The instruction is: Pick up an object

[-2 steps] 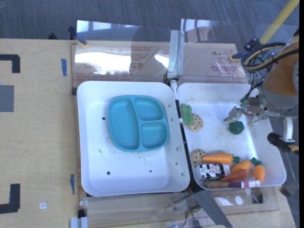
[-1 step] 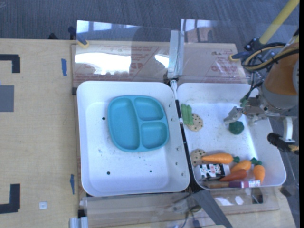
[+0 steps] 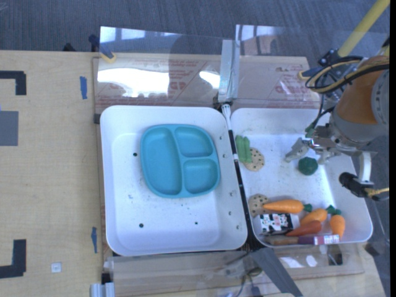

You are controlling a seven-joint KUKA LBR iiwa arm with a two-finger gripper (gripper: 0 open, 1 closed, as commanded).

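While one blue plate (image 3: 180, 160) was seen in the left bin (image 3: 117, 184), two cookies (image 3: 254, 159), three carrots (image 3: 283, 206) and one green ball (image 3: 307, 165) were counted in the right bin (image 3: 275, 129); the gripper (image 3: 307, 151) was spread open just above the ball, nothing held.

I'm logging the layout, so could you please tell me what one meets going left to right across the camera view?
Blue divided plate → green pod-shaped toy → dark green ball under the end effector → orange-banded arm.
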